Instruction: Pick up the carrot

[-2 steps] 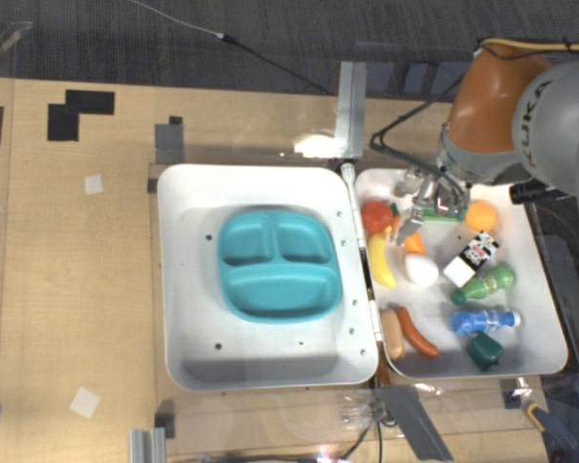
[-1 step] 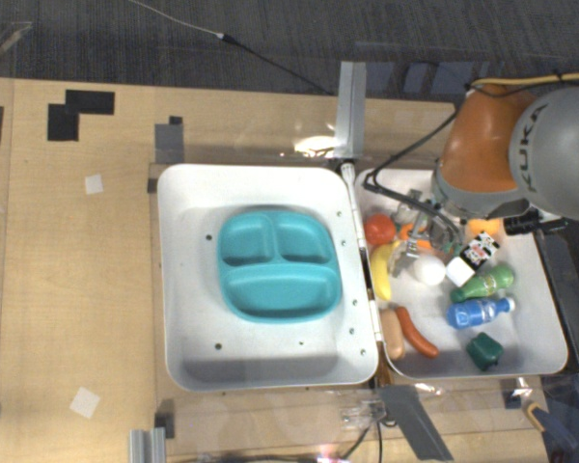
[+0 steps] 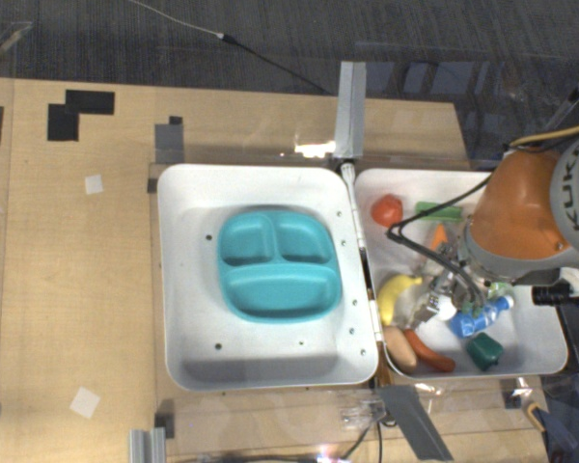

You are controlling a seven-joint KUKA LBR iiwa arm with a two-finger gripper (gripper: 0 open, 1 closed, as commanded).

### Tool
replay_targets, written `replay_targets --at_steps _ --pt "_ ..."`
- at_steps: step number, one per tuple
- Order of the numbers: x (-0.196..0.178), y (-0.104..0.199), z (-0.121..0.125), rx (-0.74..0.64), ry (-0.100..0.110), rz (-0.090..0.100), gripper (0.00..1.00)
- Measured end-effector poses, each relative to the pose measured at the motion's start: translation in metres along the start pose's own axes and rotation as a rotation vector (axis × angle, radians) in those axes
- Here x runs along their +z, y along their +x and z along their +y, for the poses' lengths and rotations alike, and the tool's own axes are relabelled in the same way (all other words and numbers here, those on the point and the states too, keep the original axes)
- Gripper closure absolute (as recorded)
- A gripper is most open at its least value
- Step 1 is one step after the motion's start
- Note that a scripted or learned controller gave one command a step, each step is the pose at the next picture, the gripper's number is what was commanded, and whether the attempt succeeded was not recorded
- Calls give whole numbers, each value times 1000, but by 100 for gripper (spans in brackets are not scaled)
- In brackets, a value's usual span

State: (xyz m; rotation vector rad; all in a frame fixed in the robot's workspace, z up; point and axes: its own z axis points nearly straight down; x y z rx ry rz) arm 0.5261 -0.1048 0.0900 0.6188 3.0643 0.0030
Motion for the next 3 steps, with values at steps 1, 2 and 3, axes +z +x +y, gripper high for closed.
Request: replay_targets --at_steps 1,2,3 --pt "-139 0 51 89 -3 -4 0" --pt "-16 -23 7 336 6 12 0" --pt "0 -44 31 543 7 -6 0"
